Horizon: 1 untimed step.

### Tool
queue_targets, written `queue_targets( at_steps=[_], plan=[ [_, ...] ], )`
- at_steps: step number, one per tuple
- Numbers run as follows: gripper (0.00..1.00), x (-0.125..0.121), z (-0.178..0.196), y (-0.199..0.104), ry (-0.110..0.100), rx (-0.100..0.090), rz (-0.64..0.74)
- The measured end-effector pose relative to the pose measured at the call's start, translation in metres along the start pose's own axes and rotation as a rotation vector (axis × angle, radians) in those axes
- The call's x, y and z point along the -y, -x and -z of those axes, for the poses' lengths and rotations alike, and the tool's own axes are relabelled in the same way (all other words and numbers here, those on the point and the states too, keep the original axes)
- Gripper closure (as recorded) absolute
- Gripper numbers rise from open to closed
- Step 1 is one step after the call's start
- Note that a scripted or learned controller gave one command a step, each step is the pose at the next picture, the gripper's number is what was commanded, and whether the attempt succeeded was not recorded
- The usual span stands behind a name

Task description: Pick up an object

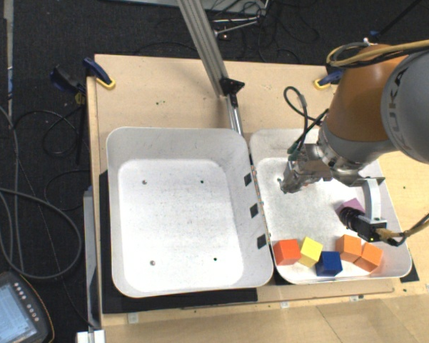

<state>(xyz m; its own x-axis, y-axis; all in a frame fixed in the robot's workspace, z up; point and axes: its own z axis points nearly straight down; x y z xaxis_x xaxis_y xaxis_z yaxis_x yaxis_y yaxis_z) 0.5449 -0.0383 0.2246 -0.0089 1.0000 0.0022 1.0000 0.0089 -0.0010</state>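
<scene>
My tool (291, 182) hovers in the right bin (271, 148), well above the yellow block (311, 249); nothing lifted yet, its grip state I cannot tell.

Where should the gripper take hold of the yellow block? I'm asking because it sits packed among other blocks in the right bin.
Probably from straight above, fingers on the yellow block's upper-left and lower-right faces. The orange block crowds its left and the blue block its lower right, so gaps are narrow. Its far side faces bare floor of the right bin, the easiest approach.
</scene>
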Motion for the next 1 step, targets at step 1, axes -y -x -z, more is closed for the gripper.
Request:
queue_targets(
  at_steps=[1],
  plan=[
    [1.0, -0.0177, -0.0041, -0.0576, 0.002, 0.0, 0.0]
  ],
)
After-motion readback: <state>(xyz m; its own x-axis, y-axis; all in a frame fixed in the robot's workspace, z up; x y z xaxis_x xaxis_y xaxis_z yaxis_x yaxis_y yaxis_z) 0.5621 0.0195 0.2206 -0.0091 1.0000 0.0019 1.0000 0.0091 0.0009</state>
